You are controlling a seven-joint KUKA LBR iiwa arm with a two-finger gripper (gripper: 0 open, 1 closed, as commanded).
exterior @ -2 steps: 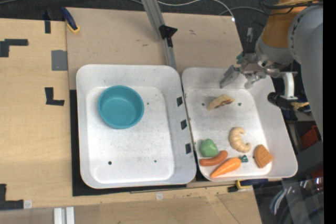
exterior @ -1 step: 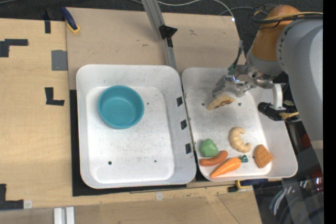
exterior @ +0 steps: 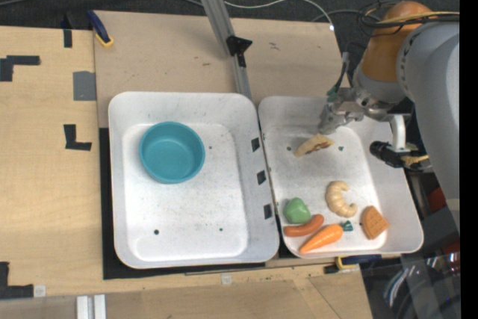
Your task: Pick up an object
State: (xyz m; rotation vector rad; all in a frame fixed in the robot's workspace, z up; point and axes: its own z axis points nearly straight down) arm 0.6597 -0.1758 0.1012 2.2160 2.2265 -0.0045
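Pale wood bench (exterior: 45,160) under my camera, with two shallow white bins side by side: the left bin (exterior: 127,235) has a teal bowl (exterior: 172,152) in it, and the right bin (exterior: 392,235) holds the food toys. My gripper (exterior: 334,118) hangs over the far end of the right bin, just above and beside a small beige wedge (exterior: 313,146), apparently a sandwich or pastry piece, which lies flat and apart from the rest. Whether the fingers are spread or closed I cannot tell from this angle.

My worry is the wedge itself: it looks low and thin against the floor, so a slightly off-centre descent could push it sideways or pinch nothing. The tip looks offset toward its far right corner, which raises that risk.

Near the front sit a croissant (exterior: 341,198), a cracker (exterior: 373,222), a green pepper (exterior: 296,210), a sausage (exterior: 303,225) and a carrot (exterior: 322,237), clustered closely.
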